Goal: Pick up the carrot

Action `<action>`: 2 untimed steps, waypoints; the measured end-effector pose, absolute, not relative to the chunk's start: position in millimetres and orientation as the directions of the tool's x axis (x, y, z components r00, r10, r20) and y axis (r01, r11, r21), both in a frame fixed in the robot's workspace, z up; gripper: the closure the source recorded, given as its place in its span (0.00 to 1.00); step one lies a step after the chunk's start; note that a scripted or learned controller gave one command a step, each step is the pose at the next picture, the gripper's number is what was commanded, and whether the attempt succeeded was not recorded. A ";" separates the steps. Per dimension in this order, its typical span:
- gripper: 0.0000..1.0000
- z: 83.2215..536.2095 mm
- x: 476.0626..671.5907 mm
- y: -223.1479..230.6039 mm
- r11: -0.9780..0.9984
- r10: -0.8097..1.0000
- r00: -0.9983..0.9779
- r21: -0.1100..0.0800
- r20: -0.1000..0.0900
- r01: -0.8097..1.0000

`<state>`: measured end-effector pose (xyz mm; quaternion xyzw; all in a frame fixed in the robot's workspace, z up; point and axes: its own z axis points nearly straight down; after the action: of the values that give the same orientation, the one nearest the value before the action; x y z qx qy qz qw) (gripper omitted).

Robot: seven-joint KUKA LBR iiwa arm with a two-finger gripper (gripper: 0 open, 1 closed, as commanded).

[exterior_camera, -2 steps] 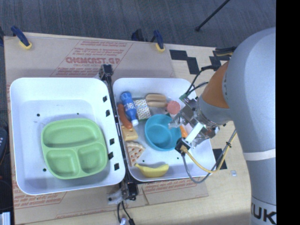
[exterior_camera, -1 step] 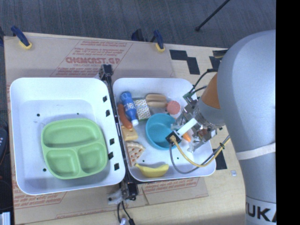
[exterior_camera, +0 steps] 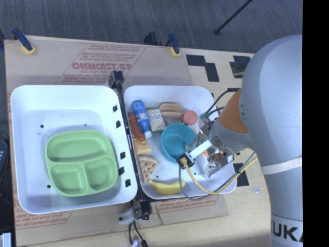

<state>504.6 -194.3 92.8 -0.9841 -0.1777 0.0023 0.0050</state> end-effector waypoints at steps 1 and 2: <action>0.00 91.7 476.2 -127.1 -0.841 0.541 0.841 -0.012 -0.001 0.541; 0.00 91.6 476.9 -104.6 -0.977 0.215 0.977 -0.006 -0.003 0.215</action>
<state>476.9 -104.6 91.6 -0.9941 -0.1083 0.0016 0.0029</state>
